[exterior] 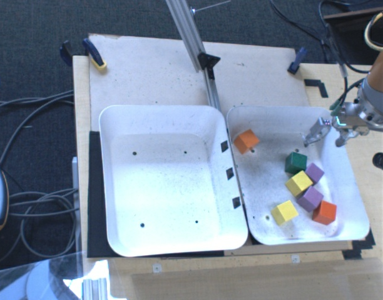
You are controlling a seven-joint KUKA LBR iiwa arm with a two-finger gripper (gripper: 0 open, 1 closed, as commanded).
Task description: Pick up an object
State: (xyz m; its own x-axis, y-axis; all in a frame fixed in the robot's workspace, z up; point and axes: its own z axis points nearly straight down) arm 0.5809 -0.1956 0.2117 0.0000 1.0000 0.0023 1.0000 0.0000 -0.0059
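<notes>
The grey metal two-finger gripper [326, 134] is hanging over the far right corner of the right-hand shallow white plastic bin [357, 186], its jaws spread apart and gripping nothing. Below it, the small blocks are lying clustered along that bin's right side: a green cube [296, 162], a yellow cube [298, 183], two purple cubes [315, 172] [311, 198], an orange-red cube [325, 212] and another yellow cube [284, 212]. A lone orange cube [246, 141] is sitting near the bin's far left corner. The left-hand shallow white plastic bin [116, 120] is lying beside it on the pale wooden worktop [148, 67].
</notes>
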